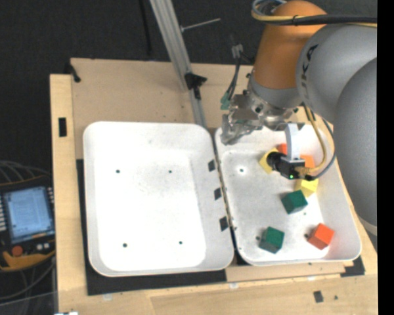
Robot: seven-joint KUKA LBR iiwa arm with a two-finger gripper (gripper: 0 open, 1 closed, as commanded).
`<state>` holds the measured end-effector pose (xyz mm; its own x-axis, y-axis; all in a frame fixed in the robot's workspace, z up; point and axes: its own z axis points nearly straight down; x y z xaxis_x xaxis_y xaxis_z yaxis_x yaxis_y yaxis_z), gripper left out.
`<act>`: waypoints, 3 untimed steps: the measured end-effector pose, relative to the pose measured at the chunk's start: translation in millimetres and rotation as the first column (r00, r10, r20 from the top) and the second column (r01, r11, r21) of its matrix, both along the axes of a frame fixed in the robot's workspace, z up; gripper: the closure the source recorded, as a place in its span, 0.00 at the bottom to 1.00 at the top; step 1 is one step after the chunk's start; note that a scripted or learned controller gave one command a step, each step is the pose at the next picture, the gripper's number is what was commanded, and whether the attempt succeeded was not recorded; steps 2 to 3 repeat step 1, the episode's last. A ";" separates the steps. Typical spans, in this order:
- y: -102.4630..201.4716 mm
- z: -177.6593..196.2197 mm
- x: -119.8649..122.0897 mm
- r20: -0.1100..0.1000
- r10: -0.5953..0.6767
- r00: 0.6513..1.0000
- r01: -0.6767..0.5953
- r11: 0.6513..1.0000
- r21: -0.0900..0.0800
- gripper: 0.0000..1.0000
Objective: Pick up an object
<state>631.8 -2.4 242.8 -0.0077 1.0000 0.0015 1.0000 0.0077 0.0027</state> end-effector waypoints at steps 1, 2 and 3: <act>52.9 -11.1 7.8 0.000 -0.001 1.000 0.001 1.000 -0.002 1.00; 52.9 -11.1 7.8 0.000 -0.001 1.000 0.001 1.000 -0.002 1.00; 52.9 -11.1 7.8 0.000 -0.001 1.000 0.001 1.000 -0.002 1.00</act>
